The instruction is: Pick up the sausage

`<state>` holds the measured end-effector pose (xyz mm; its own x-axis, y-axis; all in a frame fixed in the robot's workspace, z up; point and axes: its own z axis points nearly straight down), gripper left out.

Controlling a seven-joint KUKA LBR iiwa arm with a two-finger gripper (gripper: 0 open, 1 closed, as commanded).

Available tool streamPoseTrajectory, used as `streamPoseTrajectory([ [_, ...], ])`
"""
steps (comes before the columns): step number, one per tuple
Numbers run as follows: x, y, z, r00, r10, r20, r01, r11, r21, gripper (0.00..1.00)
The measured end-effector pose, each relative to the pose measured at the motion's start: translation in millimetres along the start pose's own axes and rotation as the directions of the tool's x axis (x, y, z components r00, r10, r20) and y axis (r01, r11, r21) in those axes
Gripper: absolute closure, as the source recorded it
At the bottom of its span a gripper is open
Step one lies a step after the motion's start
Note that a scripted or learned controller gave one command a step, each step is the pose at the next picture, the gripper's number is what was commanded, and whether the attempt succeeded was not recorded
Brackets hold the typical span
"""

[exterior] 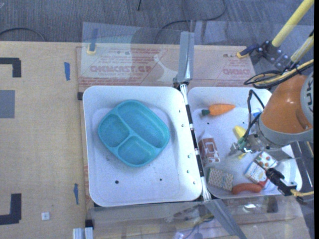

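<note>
Teal plate sits in left bin, not relevant. Right bin: sausage lies at its front edge, just right of the cracker. Gripper hovers behind it; can't tell finger state. Approach: go forward + down, straddle the short axis, avoid the small carton. Sausage = red-orange, short, slightly curved, lying flat.

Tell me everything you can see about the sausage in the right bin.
The sausage is a small reddish-orange link, smooth and slightly curved, probably plastic play food. It lies flat, roughly lengthwise along the near wall of the right bin. Its left end is next to a speckled tan slab; a small printed carton sits just behind it, close enough that contact cannot be judged. The gripper is above and apart from it, not holding it.
</note>
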<state>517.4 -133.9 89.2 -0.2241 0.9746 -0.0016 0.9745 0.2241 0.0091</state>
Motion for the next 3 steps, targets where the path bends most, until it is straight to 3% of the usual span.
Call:
streamPoseTrajectory([
  [1,-34,-38,-2,0.895,-0.447,-0.004,0.447,0.895,0.006,1.00],
  [2,-85,63,-207,0.951,-0.310,0.000,0.310,0.951,0.004,1.00],
  [3,-115,109,-299,0.921,-0.390,0.002,0.390,0.921,0.004,1.00],
])
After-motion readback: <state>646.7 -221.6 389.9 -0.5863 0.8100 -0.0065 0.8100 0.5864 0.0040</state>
